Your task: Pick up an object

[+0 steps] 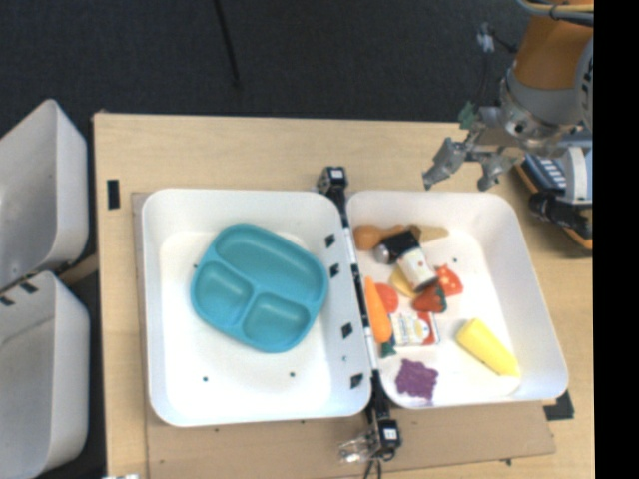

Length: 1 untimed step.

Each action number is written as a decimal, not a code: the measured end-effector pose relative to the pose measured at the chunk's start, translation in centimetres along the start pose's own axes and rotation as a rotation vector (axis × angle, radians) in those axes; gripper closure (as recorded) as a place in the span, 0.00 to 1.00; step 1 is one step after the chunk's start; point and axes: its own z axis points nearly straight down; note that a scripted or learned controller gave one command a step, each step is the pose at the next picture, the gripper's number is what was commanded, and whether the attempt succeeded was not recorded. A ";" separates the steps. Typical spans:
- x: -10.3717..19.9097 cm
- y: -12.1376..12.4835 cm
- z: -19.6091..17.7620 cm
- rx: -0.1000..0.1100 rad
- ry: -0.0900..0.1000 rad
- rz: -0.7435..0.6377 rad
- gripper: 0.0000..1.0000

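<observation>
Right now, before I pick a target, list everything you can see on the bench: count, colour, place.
bins: 2, white, side by side on the bench
divided plate: 1, teal, in the left bin
carrot: 1, orange, right bin, along the divider
yellow piece: 1, yellow, right bin, near side
purple piece: 1, purple, right bin, near edge
red piece: 1, red, right bin, middle
brown piece: 1, brown, right bin, far side
gripper: 1, grey, above the right bin's far edge, nothing between its fingers
</observation>
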 end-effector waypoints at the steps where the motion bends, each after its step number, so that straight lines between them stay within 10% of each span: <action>1: 0.0 0.2 -0.7 -0.011 -0.001 -0.001 0.00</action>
